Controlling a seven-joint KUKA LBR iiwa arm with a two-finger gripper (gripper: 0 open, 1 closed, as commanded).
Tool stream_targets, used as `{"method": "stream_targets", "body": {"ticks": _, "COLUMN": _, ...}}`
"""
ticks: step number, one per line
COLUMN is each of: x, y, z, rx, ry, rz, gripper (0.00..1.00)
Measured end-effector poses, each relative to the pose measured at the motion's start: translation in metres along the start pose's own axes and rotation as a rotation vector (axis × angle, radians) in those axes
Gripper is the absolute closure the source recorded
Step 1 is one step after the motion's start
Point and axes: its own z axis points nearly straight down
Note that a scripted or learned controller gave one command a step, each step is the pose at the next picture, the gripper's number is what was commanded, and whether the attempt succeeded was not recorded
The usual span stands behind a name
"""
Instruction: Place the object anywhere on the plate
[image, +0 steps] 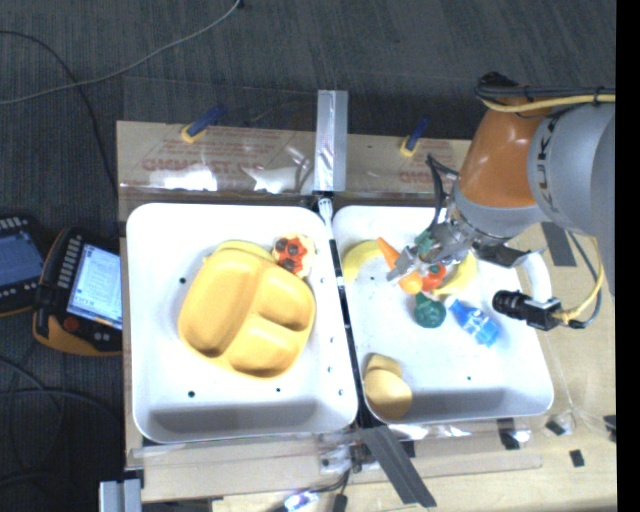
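Note:
The yellow plate (248, 312), split into compartments, lies in the left bin (160, 400). A small orange and black toy (290, 252) rests at the plate's upper right rim. My gripper (424, 256) is low in the right bin (500, 385), over a cluster of small objects: an orange piece (412, 283), a red bit (433, 269) and a yellow item (362, 255) to its left. It hides part of that cluster. I see nothing clearly held.
A green round toy (430, 313) and a blue object (474, 324) lie just below the gripper. A tan rounded item (386, 386) sits in the right bin's near left corner. The ridge between the bins (340, 310) runs between plate and gripper.

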Motion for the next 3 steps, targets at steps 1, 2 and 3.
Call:
{"method": "stream_targets", "body": {"ticks": 1, "x": 0.070, "y": -0.013, "z": 0.000, "rx": 0.002, "ry": 0.000, "rz": 0.031, "gripper": 1.00}}
{"method": "stream_targets", "body": {"ticks": 2, "x": 0.154, "y": 0.011, "z": 0.001, "rx": 0.002, "ry": -0.001, "rz": 0.068, "gripper": 1.00}}
{"method": "stream_targets", "body": {"ticks": 3, "x": 0.154, "y": 0.011, "z": 0.001, "rx": 0.002, "ry": -0.002, "rz": 0.067, "gripper": 0.00}}
